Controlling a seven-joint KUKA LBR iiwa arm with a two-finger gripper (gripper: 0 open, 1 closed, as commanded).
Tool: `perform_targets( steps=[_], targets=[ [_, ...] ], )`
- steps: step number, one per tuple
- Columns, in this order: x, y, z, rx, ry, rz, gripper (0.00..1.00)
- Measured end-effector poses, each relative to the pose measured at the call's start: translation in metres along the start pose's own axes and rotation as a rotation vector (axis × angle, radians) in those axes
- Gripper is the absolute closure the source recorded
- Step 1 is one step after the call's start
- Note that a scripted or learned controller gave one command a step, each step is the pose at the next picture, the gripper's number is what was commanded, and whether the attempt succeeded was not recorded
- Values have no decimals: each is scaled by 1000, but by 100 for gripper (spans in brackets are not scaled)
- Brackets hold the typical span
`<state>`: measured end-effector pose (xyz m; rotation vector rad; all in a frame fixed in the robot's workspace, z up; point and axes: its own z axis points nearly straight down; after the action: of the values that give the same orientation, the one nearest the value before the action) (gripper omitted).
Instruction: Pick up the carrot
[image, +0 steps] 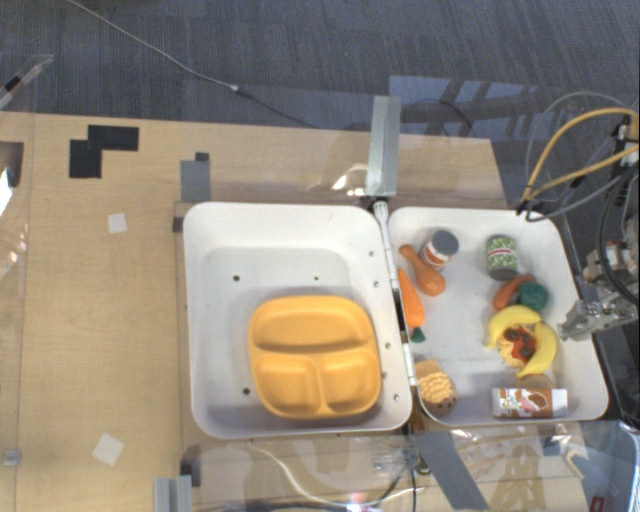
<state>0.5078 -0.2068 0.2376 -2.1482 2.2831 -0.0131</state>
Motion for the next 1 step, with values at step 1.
perform_targets(
  steps=[1],
  targets=[
    [-3,-22,16,-3,-5,-422,100]
  ],
)
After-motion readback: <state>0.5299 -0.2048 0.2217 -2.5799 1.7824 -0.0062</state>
